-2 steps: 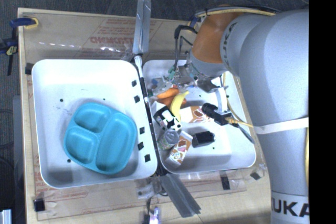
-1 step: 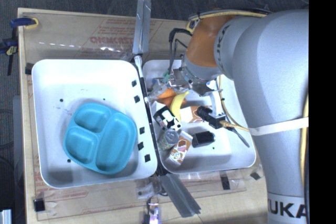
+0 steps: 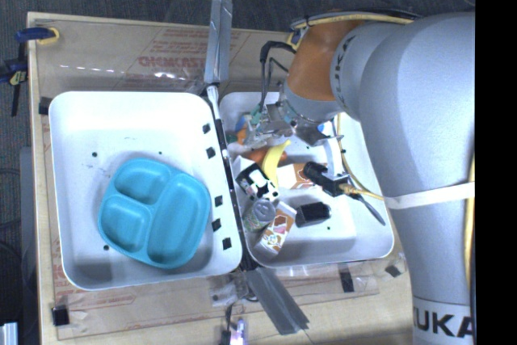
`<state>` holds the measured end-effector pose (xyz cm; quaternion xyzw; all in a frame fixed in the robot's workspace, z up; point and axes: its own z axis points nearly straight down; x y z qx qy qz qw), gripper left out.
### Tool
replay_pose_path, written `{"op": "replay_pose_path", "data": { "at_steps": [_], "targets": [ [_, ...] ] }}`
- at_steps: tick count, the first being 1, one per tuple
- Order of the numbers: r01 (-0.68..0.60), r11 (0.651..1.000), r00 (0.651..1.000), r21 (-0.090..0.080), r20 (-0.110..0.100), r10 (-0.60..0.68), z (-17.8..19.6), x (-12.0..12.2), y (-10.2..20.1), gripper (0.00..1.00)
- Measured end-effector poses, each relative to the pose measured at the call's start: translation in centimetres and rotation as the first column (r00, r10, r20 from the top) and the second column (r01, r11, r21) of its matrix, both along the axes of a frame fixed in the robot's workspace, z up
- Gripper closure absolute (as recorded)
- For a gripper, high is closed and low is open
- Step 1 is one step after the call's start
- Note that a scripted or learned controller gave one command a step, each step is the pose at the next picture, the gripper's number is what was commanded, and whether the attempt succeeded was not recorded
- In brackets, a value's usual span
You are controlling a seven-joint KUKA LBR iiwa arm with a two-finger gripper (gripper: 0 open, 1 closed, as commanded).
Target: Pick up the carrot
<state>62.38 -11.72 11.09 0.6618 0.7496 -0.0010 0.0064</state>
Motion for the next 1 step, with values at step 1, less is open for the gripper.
{"op": "replay_pose_path", "data": {
  "at_steps": [1],
  "targets": [
    [0.0, 1.0, 1.0, 0.0, 0.0, 0.0, 0.0, 0.0, -0.01, 0.0]
  ]
}}
